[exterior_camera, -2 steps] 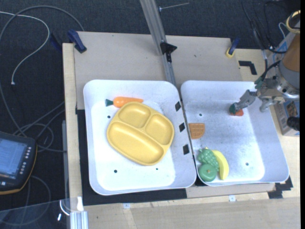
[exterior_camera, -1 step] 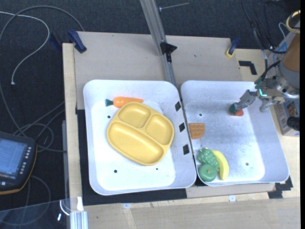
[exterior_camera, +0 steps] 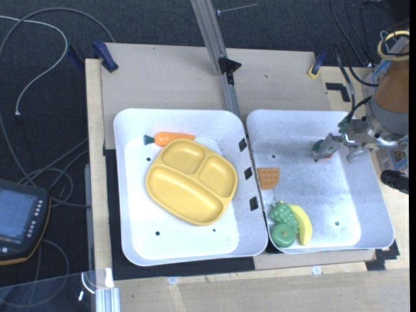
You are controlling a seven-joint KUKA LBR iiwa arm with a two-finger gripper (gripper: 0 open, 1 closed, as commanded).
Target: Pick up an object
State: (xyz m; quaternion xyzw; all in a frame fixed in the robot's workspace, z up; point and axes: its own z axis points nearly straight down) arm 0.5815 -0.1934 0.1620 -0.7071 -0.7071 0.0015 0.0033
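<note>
Hovering over the right bin (exterior_camera: pixel 364 233), the gripper (exterior_camera: pixel 323 149) leaves its state impossible to tell; the banana (exterior_camera: pixel 301 223) lies well below-left of it.

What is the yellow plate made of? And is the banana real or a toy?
The yellow plate looks like smooth molded plastic: one even color, rounded dividers, a soft shine. The banana is probably a plastic toy, since its yellow is flat and spotless, though it is too small here to be sure.
</note>
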